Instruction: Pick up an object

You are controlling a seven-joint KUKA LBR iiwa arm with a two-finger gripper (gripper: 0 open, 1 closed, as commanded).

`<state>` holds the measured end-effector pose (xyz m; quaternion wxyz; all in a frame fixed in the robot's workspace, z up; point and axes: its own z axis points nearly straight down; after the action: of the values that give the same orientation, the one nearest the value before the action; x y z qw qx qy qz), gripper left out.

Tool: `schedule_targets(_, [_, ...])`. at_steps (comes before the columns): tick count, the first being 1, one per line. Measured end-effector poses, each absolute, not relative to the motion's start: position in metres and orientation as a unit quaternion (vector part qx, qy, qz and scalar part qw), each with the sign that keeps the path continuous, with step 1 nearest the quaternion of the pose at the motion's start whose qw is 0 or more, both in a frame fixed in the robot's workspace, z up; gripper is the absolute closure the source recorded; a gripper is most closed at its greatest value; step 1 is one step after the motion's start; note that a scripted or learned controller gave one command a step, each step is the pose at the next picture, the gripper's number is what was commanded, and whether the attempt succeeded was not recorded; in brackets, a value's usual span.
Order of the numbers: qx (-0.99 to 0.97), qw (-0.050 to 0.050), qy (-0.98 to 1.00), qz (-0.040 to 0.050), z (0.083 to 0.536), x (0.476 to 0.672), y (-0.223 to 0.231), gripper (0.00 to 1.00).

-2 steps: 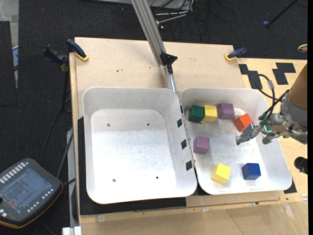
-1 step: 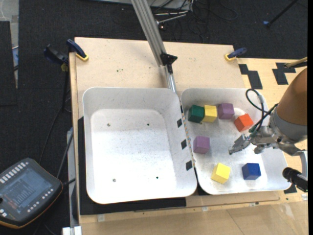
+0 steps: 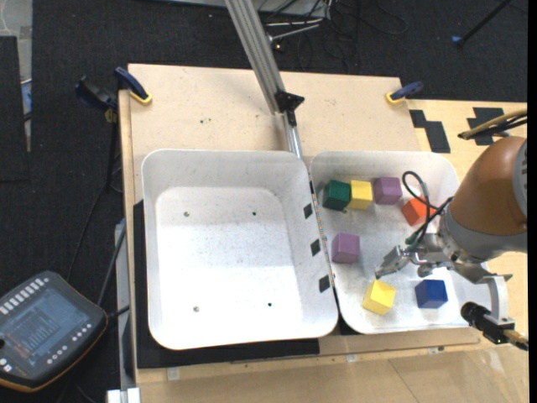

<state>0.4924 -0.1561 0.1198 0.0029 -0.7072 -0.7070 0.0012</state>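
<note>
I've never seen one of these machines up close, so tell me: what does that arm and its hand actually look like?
The arm is thick and rounded, with an orange band above a grey wrist section. A black cable loops beside it. Its hand is small, made of grey metal, with thin fingers. A light grey bracket carrying a black fitting juts out near the wrist.

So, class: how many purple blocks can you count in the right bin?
2: one purple block at the far row's end beside the yellow block, another mid-bin. The arm may hide more.

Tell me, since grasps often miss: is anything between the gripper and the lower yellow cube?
Nothing visible. The gripper hovers just above and right of the yellow cube, with bare bin floor between; the blue cube sits off to the side.
</note>
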Motion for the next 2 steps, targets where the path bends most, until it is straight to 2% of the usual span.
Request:
schedule_targets(1, [-0.707,0.001,-0.707,0.0006,0.094,0.492,-0.156,0.0])
schedule_targets(2, [-0.707,-0.001,-0.707,-0.0007,0.105,0.494,-0.156,1.0])
